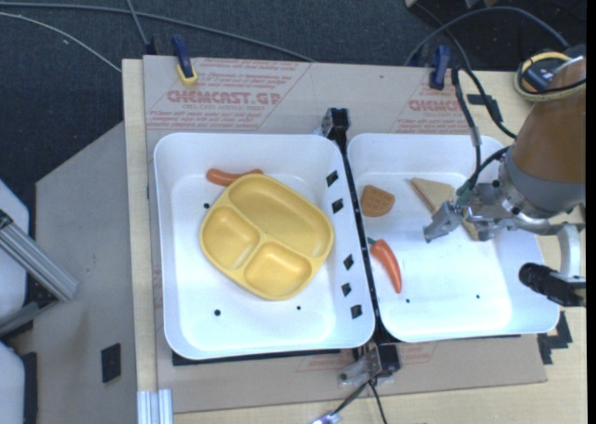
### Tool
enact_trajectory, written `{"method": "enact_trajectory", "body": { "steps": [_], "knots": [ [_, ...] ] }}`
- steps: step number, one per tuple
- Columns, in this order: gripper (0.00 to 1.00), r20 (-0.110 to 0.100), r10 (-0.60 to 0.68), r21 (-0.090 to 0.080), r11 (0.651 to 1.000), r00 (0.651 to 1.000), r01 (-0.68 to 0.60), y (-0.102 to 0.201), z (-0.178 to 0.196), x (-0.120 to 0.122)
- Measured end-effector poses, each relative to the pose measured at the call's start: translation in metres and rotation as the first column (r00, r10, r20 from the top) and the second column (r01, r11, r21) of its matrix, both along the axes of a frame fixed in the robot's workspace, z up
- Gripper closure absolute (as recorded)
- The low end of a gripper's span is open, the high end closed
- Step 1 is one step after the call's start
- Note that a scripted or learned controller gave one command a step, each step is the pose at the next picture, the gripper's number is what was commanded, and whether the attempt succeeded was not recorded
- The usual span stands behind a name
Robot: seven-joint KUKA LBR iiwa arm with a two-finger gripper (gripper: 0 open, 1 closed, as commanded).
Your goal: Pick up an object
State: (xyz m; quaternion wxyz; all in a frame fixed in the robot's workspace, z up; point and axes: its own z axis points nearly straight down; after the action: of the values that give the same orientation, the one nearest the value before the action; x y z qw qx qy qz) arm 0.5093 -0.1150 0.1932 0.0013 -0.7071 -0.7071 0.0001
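In the right bin (466,320) lie a round brown biscuit-like piece (376,200), a tan wedge (431,192) and a red-orange pepper with a green stem (387,264). My gripper (460,226) hangs over the bin's right half, just below and to the right of the tan wedge. It is open, and its grey fingers (438,226) are spread with nothing between them. The orange-banded wrist rises above it at the right. The left bin (177,254) holds a yellow divided plate (266,236), and an orange carrot-shaped piece (228,175) peeks out behind it.
A black divider with clips (346,226) runs between the two bins. Blue clamps (183,59) (440,63) hold the cardboard backing at the far edge. Cables loop near the arm at the right. The right bin's floor in front of the gripper is bare white.
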Motion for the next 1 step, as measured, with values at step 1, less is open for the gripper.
{"method": "enact_trajectory", "body": {
  "steps": [1],
  "knots": [
    [0.0,-0.005,-0.001,0.001,1.0,1.0,0.001,-0.0035,-0.0555,0.0083]
  ]
}}
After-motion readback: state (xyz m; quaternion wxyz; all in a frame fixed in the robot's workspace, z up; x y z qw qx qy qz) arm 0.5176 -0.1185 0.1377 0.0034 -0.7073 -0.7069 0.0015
